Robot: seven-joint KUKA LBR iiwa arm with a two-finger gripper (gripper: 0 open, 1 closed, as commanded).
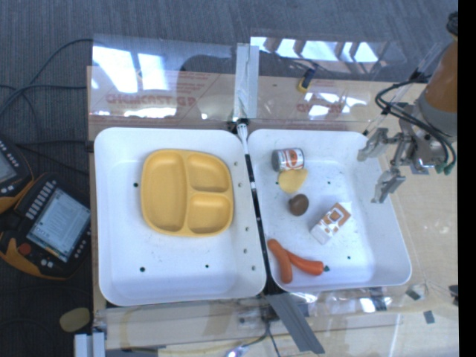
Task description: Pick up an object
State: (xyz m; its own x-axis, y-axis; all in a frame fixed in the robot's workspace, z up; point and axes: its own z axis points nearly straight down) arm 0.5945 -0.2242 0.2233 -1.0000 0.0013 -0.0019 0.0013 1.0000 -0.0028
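In the right bin (387,259) lie a small can (288,158) on its side, a yellow round piece (292,180), a brown ball (298,204), a small white and orange carton (330,223) and two orange carrot-like pieces (294,260). My gripper (378,166) hangs over the bin's right rim, to the right of all of them. Its fingers (386,185) are spread open with nothing between them.
The left bin (119,274) holds a yellow divided plate (187,192). A clear plastic wall (238,80) stands behind both bins. A handheld controller (41,225) with cables lies on the floor to the left.
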